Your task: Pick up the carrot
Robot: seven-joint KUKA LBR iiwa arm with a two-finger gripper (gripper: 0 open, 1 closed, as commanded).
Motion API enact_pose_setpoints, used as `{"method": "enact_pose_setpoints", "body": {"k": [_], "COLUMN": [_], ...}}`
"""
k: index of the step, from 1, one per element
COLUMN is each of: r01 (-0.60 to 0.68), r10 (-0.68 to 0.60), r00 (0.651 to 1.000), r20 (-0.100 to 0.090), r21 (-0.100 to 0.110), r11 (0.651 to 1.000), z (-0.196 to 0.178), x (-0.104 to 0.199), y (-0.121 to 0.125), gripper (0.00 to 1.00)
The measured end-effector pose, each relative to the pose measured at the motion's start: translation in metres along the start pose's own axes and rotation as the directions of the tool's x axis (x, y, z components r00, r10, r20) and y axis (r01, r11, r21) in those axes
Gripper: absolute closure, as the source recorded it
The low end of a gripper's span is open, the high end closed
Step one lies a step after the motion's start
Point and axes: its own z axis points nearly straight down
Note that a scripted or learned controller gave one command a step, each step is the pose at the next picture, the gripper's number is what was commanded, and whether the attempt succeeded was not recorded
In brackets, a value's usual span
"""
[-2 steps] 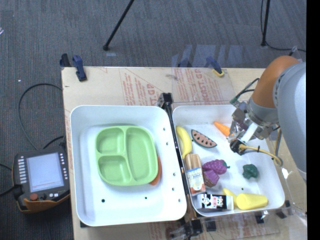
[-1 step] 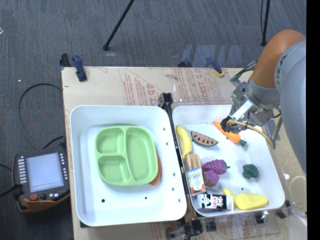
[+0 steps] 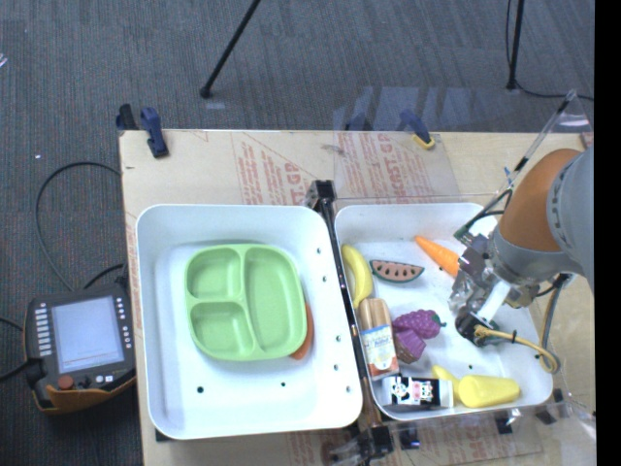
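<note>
Carrot (image 3: 437, 253) lies in the right bin (image 3: 398, 226), centre-right of frame, beside the melon slice (image 3: 398, 270). Arm (image 3: 543, 226) hangs just right of it, evidently positioned for pickup. Whether the jaws are wide or narrow cannot be told.

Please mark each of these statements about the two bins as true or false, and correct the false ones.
1. The carrot lies in the bin on the view's right. True.
2. The green divided plate sits in that same bin. False: it sits in the bin on the view's left.
3. The banana lies next to the watermelon slice. True.
4. The purple grapes lie on the plate. False: they lie in the bin on the view's right, near the claw.
</note>
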Motion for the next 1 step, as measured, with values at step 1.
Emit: {"method": "enact_pose_setpoints", "body": {"k": [1], "r01": [-0.099], "r10": [0.099], "r00": [0.995], "r20": [-0.007], "r21": [-0.005], "r11": [0.995], "z": [-0.0857], "x": [0.0418], "y": [-0.0373], "gripper": [1.00]}}
